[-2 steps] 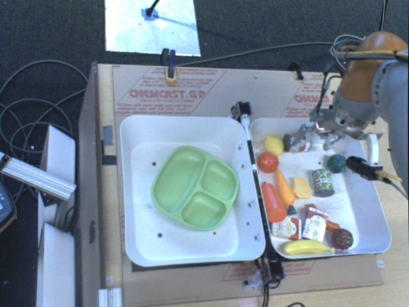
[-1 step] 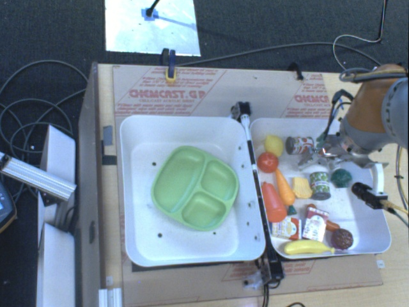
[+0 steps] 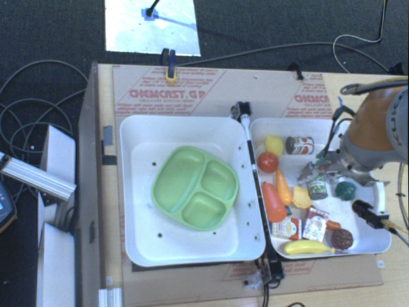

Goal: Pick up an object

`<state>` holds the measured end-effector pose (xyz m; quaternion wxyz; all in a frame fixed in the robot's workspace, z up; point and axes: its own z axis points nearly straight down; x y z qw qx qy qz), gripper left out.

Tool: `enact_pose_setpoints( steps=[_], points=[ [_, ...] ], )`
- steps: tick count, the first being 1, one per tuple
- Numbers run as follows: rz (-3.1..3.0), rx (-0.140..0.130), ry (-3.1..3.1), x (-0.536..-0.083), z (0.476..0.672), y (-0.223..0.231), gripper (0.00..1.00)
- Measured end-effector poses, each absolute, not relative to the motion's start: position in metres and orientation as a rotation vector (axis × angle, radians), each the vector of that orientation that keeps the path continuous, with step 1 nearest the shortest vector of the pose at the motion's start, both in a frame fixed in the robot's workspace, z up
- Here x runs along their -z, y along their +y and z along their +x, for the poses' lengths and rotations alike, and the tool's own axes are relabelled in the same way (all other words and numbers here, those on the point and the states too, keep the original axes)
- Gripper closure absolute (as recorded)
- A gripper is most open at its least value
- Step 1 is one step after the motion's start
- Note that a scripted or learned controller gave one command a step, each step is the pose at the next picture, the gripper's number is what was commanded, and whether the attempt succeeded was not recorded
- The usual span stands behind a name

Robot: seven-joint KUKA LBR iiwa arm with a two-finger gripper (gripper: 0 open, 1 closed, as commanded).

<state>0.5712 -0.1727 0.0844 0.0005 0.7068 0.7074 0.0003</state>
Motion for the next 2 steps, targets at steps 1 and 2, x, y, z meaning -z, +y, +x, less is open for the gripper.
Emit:
enact_pose_setpoints(
  steps=[1,2],
  points=[
    [2.218,-0.003,2.221,-0.095,0.572,-0.173,1.0],
    [2.219,-0.003,2.22,-0.179,0.518,-0.163,1.0]
  ],
)
